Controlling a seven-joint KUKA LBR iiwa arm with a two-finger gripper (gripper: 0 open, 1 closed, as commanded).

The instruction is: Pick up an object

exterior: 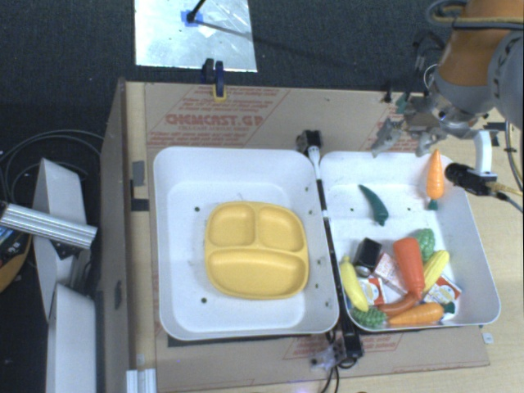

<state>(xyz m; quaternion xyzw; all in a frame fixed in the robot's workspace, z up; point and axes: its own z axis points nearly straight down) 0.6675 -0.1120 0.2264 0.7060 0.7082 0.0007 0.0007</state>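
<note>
The arm (483, 31) is grey with a rounded orange band, cables looping beside its metallic wrist.

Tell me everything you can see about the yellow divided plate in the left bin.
The yellow divided plastic plate lies flat, right side up, near the middle of the left white bin. It has rounded corners and three compartments: two smaller ones at the far side, one long one at the near side. All look bare. Nothing else touches it.

A brown cardboard sheet (246, 109) with red print lies under the two bins. Beyond it on the dark floor sits a shiny metal plate (196, 23), a blue-and-yellow clamp (214, 76) at its near edge. Black cables (33, 150) loop at left, beside a silvery bar (49, 226)
</note>
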